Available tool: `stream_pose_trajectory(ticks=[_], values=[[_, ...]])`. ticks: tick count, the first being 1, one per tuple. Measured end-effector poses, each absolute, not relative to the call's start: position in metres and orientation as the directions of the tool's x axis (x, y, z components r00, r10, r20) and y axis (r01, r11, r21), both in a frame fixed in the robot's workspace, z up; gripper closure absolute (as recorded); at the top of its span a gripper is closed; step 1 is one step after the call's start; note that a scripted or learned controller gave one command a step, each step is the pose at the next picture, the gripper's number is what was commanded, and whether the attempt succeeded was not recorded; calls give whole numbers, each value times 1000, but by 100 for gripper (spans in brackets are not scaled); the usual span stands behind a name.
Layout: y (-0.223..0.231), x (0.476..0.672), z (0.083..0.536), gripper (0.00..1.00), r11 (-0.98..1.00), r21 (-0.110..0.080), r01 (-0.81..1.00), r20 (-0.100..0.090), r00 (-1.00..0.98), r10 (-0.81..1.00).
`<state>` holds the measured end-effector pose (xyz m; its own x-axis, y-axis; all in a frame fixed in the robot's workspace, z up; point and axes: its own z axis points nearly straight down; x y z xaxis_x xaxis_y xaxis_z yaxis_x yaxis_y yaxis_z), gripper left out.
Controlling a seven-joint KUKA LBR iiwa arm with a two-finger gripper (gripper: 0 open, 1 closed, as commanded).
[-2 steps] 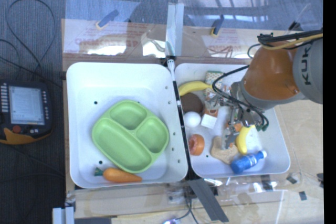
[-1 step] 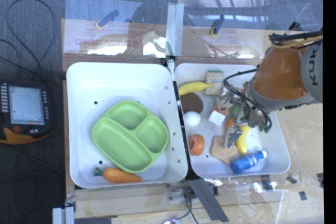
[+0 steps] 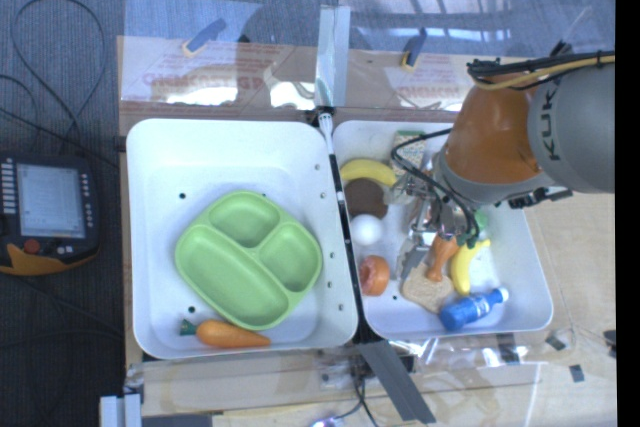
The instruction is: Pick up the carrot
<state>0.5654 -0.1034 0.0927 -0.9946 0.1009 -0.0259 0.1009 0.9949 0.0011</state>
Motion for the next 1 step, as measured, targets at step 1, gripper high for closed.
stream_pose_trajectory(ticks=[1], values=[[-190, 514, 89, 0, 999, -4, 40, -13, -999, 40]])
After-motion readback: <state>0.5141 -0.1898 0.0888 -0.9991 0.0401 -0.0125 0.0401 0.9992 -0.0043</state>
